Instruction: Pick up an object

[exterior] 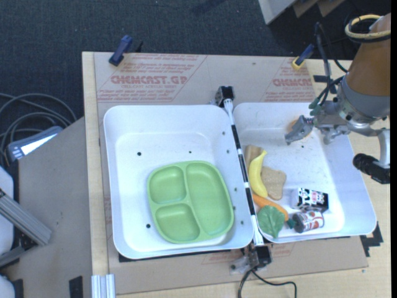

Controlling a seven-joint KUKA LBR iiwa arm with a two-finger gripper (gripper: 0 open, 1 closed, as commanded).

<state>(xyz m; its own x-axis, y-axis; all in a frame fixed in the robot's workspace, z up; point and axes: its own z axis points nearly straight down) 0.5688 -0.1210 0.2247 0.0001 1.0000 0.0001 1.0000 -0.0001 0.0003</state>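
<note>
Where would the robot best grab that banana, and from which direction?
Probably the banana's middle, coming straight down from above. It lies flat and lengthwise in the right bin, so fingers could close across its narrow width. Its lower end crowds the cracker and carrot; the middle looks freer.

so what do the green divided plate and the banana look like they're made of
The green divided plate looks like moulded plastic: one even pale green, smooth, with a soft sheen and rounded compartment walls. The banana looks like a toy, probably plastic or rubber: flat uniform yellow, no spots or bruises, though the view is too coarse to rule out a real one.
</note>
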